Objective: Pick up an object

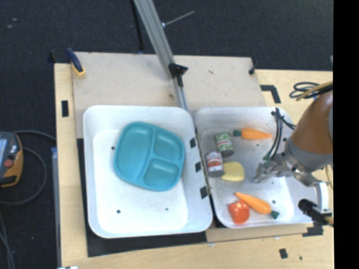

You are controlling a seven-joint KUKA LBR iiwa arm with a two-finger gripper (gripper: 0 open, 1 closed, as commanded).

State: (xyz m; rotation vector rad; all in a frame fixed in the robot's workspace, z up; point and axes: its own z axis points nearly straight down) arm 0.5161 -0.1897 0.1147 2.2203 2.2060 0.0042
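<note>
- Your likeliest target, the yellow piece (233, 171), lies mid-way in the right bin (283, 220), two small cans (219, 153) just left of it.
- Pincer (263, 171) hangs low just right of the yellow piece; you can't tell how it's set, and nothing shows in it.
- Carrots (253, 133) lie beyond and nearer; red tomato (239, 212) nearer-left.
- Judging by this, you're on approach: next, centre over one item and descend.
- Teal tray (150, 156) sits in the left bin (101, 217).

Right bin (224, 116) is holding everything: a carrot (253, 133) lying at the far side, a green-labelled can (224, 143) and a red-labelled can (214, 163) sitting beside a yellow piece (234, 172), with another carrot (253, 203) touching a red tomato (239, 212) near the front.
</note>
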